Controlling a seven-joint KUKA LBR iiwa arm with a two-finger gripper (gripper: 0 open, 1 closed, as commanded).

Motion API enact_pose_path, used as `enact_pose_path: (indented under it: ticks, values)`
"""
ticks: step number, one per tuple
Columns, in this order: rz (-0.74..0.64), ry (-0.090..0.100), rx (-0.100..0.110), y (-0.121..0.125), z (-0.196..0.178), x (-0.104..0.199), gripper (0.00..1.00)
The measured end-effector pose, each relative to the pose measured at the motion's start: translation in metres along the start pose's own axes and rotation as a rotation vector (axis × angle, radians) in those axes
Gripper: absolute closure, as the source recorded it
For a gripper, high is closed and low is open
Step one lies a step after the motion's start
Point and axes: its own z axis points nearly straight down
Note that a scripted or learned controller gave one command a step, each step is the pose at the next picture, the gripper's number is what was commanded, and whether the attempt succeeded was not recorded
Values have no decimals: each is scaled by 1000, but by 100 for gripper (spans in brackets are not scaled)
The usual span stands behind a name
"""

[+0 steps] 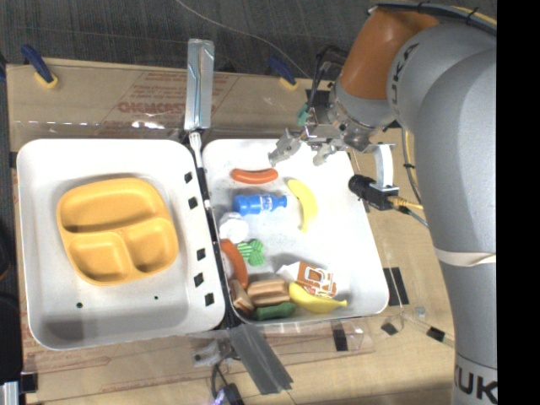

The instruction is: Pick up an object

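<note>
The left shallow white plastic bin (34, 251) sits on the tabletop (413, 310) and carries a yellow three-compartment plastic tray (116, 228), which lies toward the bin's upper left part. A row of black clips (199, 241) runs down the seam between the two bins, and a grey metal bar (199, 83) stands above that seam at the far edge.

The right shallow white plastic bin (359, 243) holds a scatter of toy food. Along its left wall lie a small white round lid-like piece (233, 227), a green leafy plastic toy (251, 251) and a red-orange carrot-like stick (234, 262). At the near left corner a brown-and-tan hot-dog bun toy (266, 292) rests just above a dark green pickle-shaped piece (276, 311). Further up, an orange-red plastic sausage (254, 175) lies crosswise, with a blue plastic bottle (259, 203) just below it, lying on its side. To the right of the bottle a curved yellow plastic banana (305, 202) runs top to bottom. Near the front edge a white-and-orange printed carton (311, 278) touches a second yellow banana-shaped toy (316, 300).

The grey two-finger gripper (305, 146) hovers over the bin's far edge, above and to the right of the sausage. Its jaws are spread apart with nothing between them.
</note>
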Motion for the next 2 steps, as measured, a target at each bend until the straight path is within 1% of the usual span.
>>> enact_pose_path:
  ticks: [1, 2]
  values:
    - [-170, -1, -4, -3, 114, 10, 0]
    - [-406, 0, 0, -51, 113, 49, 0]
